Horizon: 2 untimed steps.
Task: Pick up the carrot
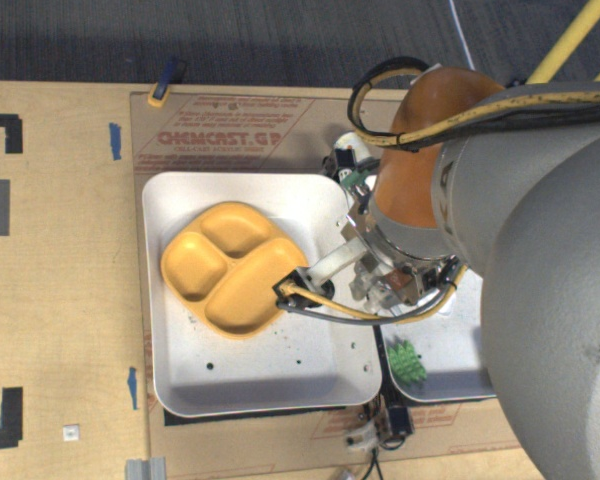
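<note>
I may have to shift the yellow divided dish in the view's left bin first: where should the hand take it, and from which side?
Probably its outer edge at the view's left lobe, coming straight down. The yellow dish lies flat and looks too wide to span, and that edge has bare bin floor beside it.

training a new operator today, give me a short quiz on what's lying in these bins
1. True or false: the yellow divided plate lies in the right bin.
2. Which thing lies in the right bin, close to its left wall? A) small green thing B) red cup C) blue block
3. Fill in: the plate has ___ compartments.

Key: 1 false, it lies in the left bin; 2 A; 3 three.
</note>
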### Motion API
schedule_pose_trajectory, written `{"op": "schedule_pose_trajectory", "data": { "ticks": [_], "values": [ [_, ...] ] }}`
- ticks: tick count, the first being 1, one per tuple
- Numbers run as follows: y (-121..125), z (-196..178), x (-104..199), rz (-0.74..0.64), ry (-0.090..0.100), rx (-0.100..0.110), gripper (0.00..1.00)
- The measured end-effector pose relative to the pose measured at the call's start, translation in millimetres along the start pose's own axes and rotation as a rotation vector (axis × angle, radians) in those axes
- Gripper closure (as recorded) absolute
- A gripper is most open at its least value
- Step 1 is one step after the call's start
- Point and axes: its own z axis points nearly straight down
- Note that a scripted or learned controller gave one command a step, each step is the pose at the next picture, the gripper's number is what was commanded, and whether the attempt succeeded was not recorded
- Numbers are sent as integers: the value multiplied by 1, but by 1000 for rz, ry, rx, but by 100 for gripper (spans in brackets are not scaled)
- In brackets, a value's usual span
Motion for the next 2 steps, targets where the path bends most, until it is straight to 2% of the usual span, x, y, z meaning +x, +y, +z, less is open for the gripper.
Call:
{"op": "schedule_pose_trajectory", "data": {
  "ticks": [1, 2],
  "values": [
    [-2, 76, -1, -99, -3, 2, 100],
    [-47, 113, 22, 260, 0, 0, 100]
  ]
}}
